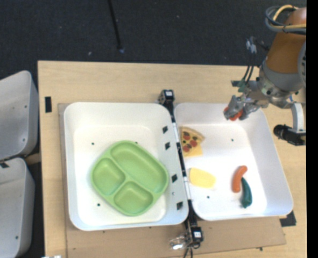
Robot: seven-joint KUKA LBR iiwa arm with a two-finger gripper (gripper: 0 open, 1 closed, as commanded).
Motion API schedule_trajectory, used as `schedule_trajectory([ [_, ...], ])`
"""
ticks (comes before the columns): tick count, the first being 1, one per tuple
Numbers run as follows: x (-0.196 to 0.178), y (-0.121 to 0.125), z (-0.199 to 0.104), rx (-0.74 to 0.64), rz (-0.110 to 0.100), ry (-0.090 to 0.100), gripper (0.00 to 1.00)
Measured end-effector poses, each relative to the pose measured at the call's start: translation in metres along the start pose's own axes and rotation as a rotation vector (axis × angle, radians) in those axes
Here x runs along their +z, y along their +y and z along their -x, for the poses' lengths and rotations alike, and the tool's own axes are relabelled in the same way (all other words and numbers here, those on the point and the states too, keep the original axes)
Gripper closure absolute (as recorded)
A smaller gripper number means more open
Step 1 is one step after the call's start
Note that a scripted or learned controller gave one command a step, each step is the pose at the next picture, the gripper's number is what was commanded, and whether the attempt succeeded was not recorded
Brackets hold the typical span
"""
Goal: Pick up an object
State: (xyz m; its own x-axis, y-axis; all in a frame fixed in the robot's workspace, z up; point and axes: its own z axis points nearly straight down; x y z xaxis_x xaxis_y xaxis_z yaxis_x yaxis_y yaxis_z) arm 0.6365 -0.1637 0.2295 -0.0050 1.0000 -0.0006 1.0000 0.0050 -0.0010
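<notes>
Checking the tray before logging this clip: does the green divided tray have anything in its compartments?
Empty. The green divided tray lies flat in the left bin, and all three compartments show only bare green plastic.

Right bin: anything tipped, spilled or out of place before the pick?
Nothing stands out. In the right bin the pizza slice, yellow piece, orange sausage and dark green piece lie flat inside the walls. The sausage and green piece touch. The end effector hovers at the far corner.

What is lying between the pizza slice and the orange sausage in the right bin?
In the camera view, the stretch between the pizza slice and the orange sausage is bare white bin floor. The yellow piece lies below that line.
</notes>
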Motion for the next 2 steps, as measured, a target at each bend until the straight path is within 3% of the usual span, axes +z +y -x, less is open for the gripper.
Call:
schedule_trajectory([
  [2, -0.012, 0.011, -0.109, -0.002, 0.004, 0.001, 1.0],
])
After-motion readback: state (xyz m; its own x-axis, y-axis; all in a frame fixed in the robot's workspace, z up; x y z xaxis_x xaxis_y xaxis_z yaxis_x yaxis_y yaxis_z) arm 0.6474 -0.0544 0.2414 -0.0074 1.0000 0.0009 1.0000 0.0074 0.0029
